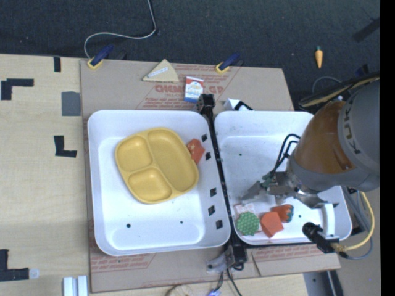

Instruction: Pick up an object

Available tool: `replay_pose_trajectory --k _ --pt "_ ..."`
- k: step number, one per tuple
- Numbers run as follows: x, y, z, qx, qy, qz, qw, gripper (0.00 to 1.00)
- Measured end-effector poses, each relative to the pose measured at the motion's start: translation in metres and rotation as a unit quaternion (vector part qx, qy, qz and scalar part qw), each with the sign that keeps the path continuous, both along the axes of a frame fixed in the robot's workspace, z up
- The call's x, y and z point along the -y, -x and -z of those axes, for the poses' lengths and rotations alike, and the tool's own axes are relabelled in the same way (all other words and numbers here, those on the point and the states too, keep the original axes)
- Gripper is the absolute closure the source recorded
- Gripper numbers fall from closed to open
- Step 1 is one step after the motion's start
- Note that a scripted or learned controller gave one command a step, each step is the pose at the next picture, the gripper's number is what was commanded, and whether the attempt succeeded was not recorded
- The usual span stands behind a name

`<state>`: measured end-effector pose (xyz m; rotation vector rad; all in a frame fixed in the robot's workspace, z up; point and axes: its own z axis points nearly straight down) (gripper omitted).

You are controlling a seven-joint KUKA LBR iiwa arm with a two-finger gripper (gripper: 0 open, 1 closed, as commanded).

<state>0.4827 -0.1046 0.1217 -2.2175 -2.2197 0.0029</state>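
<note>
My gripper hangs low over the middle of the right bin, on the grey arm with its orange band reaching in from the right. Just below it, by the bin's front wall, lie a green speckled round object, an orange-red block and a red piece with a green tip. Nothing shows in the gripper. In the left bin a yellow divided plate rests, with a small red object at its right edge.
On the cardboard behind the bins lie a small red and white box and a pale wedge. Clamps hold the cardboard's back corners. A black divider runs between the bins.
</note>
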Motion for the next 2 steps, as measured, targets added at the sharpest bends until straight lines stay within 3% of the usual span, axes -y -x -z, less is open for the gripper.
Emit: replay_pose_trajectory --k 1,2 --pt "0.119 0.000 -0.017 0.002 0.0017 0.001 1.0000 0.00" --pt "0.068 0.000 0.024 0.001 -0.0001 0.000 1.0000 0.00"
